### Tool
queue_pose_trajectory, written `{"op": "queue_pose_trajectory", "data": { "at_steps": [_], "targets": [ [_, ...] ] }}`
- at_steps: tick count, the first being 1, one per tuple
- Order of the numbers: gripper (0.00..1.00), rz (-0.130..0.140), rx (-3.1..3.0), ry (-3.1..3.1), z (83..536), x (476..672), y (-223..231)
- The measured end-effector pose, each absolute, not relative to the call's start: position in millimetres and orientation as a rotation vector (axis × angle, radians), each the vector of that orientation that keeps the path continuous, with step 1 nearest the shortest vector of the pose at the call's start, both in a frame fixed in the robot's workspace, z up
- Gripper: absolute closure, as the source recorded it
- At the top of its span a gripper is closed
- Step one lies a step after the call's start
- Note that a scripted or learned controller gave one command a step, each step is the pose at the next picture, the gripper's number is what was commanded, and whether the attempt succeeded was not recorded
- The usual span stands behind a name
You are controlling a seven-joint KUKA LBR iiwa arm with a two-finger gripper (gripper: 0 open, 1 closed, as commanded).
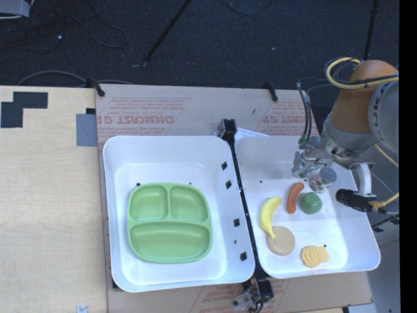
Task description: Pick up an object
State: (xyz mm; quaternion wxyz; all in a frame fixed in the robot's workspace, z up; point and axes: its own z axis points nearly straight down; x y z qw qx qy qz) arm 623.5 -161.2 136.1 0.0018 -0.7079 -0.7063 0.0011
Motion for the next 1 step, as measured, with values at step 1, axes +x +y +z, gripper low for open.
{"op": "queue_pose_trajectory", "data": {
  "at_steps": [1],
  "targets": [
    [1.0,-0.003,-2.223,-2.224,196.8,631.5,-164.4]
  ]
}}
